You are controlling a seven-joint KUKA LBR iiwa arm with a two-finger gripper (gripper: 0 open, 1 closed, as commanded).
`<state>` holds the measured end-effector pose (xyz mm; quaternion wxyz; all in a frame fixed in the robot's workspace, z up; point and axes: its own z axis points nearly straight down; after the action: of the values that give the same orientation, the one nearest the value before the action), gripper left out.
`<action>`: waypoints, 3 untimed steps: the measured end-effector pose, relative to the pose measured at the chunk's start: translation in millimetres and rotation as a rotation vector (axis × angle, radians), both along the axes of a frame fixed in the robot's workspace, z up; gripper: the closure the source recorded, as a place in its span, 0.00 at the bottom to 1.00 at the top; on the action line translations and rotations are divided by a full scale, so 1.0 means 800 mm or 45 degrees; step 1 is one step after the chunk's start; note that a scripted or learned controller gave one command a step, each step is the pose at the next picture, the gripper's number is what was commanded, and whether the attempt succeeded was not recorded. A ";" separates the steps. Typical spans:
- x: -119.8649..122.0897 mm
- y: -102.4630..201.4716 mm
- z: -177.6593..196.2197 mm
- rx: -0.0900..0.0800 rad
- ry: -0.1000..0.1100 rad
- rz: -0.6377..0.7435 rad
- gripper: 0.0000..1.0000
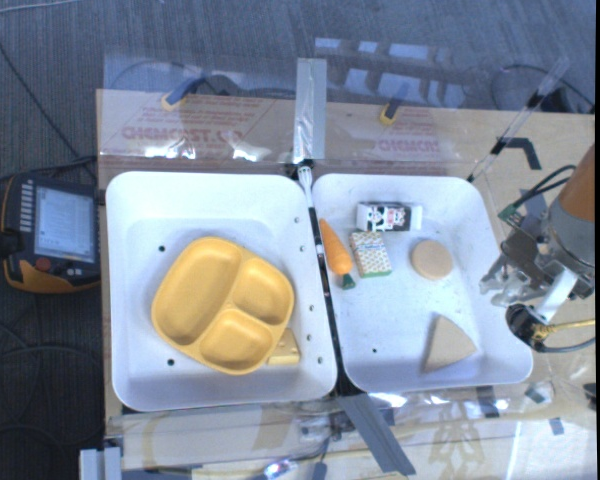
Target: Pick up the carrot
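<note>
Yellow divided plate (225, 303) fills the left bin (130, 368). Carrot (335, 251) hugs the right bin's (480, 218) left wall. Tool (525, 288) hangs outside its right rim; its opening is unreadable.

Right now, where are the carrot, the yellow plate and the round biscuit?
carrot (335, 249): camera view, middle of its orange body.
yellow plate (223, 304): camera view, central divider ridge.
round biscuit (432, 260): camera view, centre of its top face.
</note>
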<state>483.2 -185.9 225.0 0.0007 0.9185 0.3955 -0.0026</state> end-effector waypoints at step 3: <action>0.011 0.176 0.037 0.003 0.004 -0.103 1.00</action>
<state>492.0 -45.3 254.8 -0.0013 0.9337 0.3581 -0.0035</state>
